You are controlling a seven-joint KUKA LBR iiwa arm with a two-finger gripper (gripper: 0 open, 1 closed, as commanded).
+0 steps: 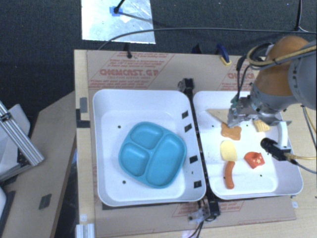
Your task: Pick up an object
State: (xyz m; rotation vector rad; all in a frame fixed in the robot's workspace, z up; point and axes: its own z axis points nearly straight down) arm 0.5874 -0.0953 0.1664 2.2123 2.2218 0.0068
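The right bin [247, 188] holds several toy foods. An orange-brown piece [231, 132] lies just under my gripper [237, 118], which hangs low at the bin's back. Whether the gripper touches that piece is unclear. A tan wedge [216, 114] lies to the gripper's left and a pale yellow ridged piece [260, 126] to its right. Nearer the front lie a yellow piece [228, 150], an orange sausage [229, 174] and a red piece [254, 159].
The left bin [111, 108] holds a blue divided plate [152, 153]. A black divider [194, 133] runs between the two bins. A silver sheet [117, 14] lies on the dark floor beyond the bench.
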